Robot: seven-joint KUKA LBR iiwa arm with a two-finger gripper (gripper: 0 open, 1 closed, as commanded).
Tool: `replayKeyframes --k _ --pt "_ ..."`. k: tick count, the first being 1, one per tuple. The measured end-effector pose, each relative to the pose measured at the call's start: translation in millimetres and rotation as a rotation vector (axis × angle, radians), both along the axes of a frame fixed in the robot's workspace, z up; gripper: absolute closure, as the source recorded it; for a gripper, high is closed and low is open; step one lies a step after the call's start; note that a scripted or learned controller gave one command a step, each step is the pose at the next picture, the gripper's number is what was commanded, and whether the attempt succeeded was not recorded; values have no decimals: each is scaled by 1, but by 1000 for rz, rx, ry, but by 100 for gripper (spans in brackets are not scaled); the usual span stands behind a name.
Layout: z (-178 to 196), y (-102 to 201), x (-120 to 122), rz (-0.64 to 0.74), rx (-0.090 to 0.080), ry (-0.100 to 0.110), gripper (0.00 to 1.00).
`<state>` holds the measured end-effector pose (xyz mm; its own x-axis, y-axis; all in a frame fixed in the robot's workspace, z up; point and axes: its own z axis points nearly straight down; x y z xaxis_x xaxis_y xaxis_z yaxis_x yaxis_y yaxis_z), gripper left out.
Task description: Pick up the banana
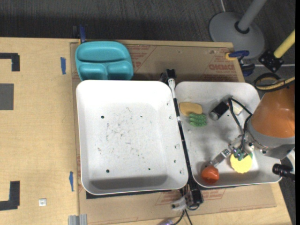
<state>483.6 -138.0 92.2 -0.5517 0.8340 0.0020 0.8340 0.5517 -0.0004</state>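
Banana (242,163): yellow item low in the right bin (220,91), beside a red ball (210,173) and directly under the gripper (237,153), whose opening cannot be told; probably a light, smooth, stiff toy, best pinched across its narrow middle.
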Motion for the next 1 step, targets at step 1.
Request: replayKeyframes --k 1 --pt "-6 40 -2 86 -2 -8 0"
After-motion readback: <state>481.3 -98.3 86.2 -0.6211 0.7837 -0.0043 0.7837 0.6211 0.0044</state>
